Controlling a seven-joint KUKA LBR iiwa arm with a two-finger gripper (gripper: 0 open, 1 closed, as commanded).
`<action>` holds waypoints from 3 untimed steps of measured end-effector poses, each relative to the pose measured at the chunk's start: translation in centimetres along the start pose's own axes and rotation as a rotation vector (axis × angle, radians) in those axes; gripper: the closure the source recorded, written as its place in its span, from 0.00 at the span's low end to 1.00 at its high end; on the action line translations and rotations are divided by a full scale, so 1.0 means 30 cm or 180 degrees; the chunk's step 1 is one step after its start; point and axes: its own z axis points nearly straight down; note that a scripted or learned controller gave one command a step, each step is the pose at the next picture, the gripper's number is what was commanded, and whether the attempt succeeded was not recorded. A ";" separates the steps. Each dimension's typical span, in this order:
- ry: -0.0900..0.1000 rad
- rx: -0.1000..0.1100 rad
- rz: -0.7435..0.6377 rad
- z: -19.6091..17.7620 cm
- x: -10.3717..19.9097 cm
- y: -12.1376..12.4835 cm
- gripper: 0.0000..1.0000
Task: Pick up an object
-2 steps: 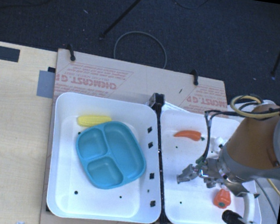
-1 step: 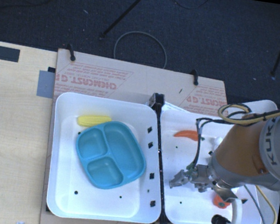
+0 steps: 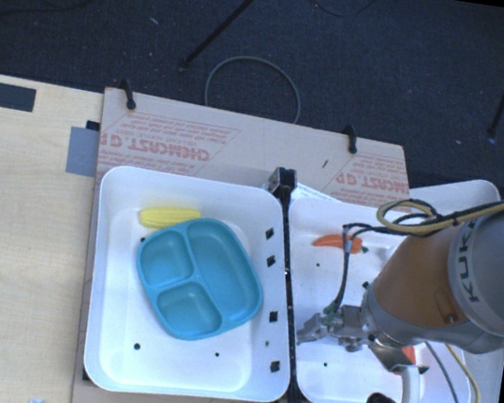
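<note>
In the left bin (image 3: 111,316) a blue three-part plate (image 3: 198,277) lies flat, with a yellow corn-like piece (image 3: 168,218) touching its upper left rim. An orange carrot-shaped piece (image 3: 336,242) rests near the back of the right bin (image 3: 327,383). My gripper (image 3: 325,330) hangs low over the right bin's left part, close to the divider between the bins, well below the carrot piece. A small red object (image 3: 411,354) peeks out from under the arm's wrist. I see nothing held in the gripper.
The grey and orange arm (image 3: 438,282) covers most of the right bin's right half, with cables looping around it. A black divider rail (image 3: 281,286) runs between the bins. Cardboard (image 3: 242,147) lies behind them, and the wooden bench (image 3: 7,252) spreads to the left.
</note>
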 end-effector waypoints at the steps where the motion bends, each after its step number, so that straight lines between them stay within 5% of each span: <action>1: 0.0004 0.0000 0.0023 -0.038 -0.005 0.002 1.00; 3: -0.0001 -0.0017 -0.0006 -0.412 0.025 -0.038 1.00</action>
